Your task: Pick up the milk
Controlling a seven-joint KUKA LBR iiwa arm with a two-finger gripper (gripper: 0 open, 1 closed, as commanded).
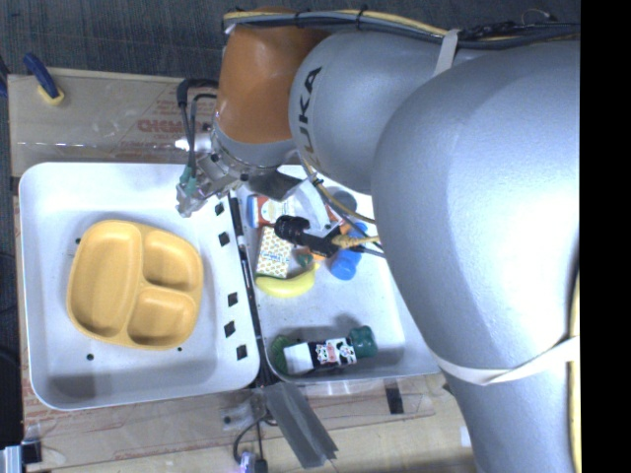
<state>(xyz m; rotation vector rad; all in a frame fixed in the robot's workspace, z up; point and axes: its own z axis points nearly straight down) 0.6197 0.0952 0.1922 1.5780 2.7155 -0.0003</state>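
The milk [325,352] is a dark green bottle with a black-and-white cow label. It lies on its side at the front of the right bin [394,308]. My gripper [189,193] hangs below the orange wrist band, over the back right corner of the left bin [44,264]. It is just left of the divider between the bins and far from the milk. Nothing shows in its grasp.
A yellow divided plate [133,282] lies in the left bin. In the right bin a yellow banana [286,286], a small patterned carton [275,253] and a blue object [342,264] cluster behind the milk. The arm's bulk covers that bin's back and right side.
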